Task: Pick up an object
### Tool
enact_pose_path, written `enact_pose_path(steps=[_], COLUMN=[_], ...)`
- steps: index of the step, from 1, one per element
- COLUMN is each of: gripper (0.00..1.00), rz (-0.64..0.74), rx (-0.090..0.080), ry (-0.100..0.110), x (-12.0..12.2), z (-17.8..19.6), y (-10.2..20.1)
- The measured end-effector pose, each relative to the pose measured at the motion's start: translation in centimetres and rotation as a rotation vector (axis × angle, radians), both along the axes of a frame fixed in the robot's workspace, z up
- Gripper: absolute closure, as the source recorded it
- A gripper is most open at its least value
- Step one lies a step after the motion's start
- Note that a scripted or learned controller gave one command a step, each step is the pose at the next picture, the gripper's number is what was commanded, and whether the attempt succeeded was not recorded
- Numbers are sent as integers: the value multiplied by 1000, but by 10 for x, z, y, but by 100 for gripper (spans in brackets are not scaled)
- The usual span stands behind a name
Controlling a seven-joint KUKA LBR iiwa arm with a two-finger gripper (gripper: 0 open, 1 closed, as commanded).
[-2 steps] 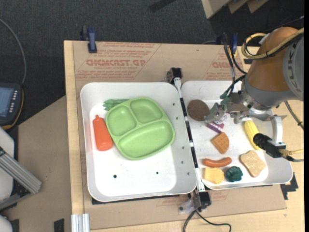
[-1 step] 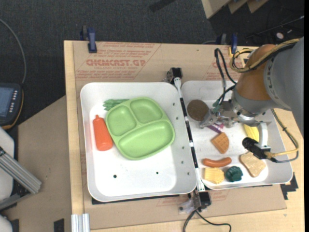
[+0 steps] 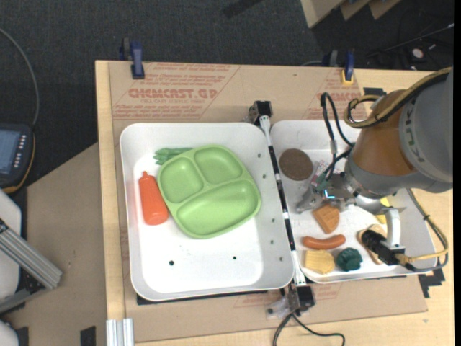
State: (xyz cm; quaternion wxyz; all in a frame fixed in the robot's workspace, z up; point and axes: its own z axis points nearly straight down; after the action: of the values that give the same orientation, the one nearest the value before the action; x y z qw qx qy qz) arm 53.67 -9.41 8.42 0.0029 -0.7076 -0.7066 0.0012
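Note:
My gripper (image 3: 319, 195) hangs low in the right bin (image 3: 414, 215), near its left side. Just below it and to its right lies an orange-brown chunk (image 3: 328, 218), close to the gripper's tip. A brown round disc (image 3: 295, 163) sits just above and left of the gripper. Along the bin's front lie a red sausage (image 3: 323, 242), a yellow piece (image 3: 320, 262) and a dark green piece (image 3: 351, 259). The arm's grey and orange wrist (image 3: 389, 153) covers the bin's back right part.
The left bin (image 3: 144, 262) holds a green divided plate (image 3: 209, 189), an orange bottle-shaped toy (image 3: 151, 199) at its left and a small green leafy piece (image 3: 167, 153) behind it. The rim between the two bins (image 3: 281, 193) runs close to the gripper's left.

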Motion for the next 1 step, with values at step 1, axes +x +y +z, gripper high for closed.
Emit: enact_pose_path(steps=[1], gripper=[0], rz=[-1], rx=[-1], ry=[-2], x=[-22], z=[0], y=[-15])
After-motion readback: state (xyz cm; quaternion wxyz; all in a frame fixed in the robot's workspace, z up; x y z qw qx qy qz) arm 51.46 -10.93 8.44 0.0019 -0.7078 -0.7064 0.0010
